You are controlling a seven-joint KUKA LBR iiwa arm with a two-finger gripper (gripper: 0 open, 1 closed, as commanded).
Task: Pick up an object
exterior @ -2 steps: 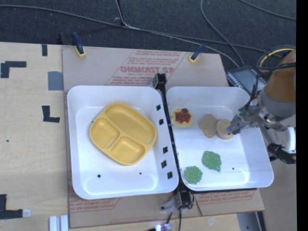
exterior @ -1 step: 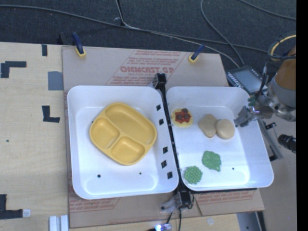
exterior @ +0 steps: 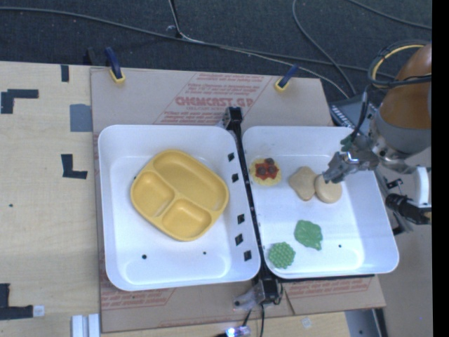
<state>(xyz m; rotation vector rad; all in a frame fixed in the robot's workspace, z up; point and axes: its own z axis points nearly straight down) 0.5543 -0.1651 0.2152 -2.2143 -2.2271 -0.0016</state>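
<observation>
In the right bin (exterior: 365, 251) lie a small yellow pizza-like disc with red topping (exterior: 266, 172), a tan bread-shaped piece (exterior: 303, 182), a round tan piece (exterior: 328, 191), a green leafy piece (exterior: 308, 234) and a green bumpy round piece (exterior: 281, 255). My gripper (exterior: 334, 173) comes in from the right and hangs just above the round tan piece, at its upper edge. Nothing shows between its fingers.
The left bin (exterior: 116, 258) holds a yellow divided tray (exterior: 179, 194) with three compartments. A black divider strip (exterior: 242, 202) runs between the two bins. Cables cross the dark floor behind the bench, and two clamps (exterior: 114, 67) hold the cardboard sheet at its back edge.
</observation>
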